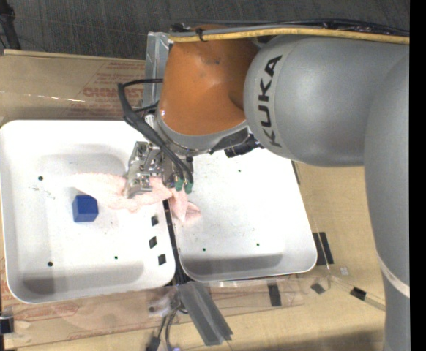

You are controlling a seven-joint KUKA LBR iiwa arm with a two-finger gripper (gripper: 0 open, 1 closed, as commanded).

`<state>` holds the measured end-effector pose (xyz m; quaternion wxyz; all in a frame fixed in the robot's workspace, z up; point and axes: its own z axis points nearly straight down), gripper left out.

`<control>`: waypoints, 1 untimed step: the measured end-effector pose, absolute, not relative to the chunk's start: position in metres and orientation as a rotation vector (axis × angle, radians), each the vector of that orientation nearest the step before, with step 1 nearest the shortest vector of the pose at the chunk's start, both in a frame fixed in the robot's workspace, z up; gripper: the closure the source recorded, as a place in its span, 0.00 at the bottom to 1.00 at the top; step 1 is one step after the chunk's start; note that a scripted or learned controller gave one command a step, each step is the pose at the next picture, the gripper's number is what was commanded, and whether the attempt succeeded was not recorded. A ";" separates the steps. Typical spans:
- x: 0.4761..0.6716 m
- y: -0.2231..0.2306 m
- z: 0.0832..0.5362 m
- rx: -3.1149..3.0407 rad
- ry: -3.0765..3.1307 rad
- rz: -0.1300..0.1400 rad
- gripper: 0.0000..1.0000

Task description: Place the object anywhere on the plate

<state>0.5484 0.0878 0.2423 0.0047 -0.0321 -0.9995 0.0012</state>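
A small blue cube [85, 208] lies in the left bin [23, 159], left of centre. Beside it a pale pink, plate-like sheet [136, 196] spreads from the middle of the left bin across the divider into the right bin [271, 218]. My gripper [141, 185] hangs over the right part of the left bin, its tips down at the pink sheet, roughly 80 px right of the cube. The arm's orange band and grey body hide the bins' far middle edge.
Brown cardboard [59, 86] lies under and behind the bins. Black cables [136, 112] loop beside the wrist. Small black marks [154, 232] dot the left bin's right wall. Grey brackets [206, 313] sit in front of the bins.
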 end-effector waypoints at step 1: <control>0.531 0.137 0.244 0.013 -3.132 0.004 1.00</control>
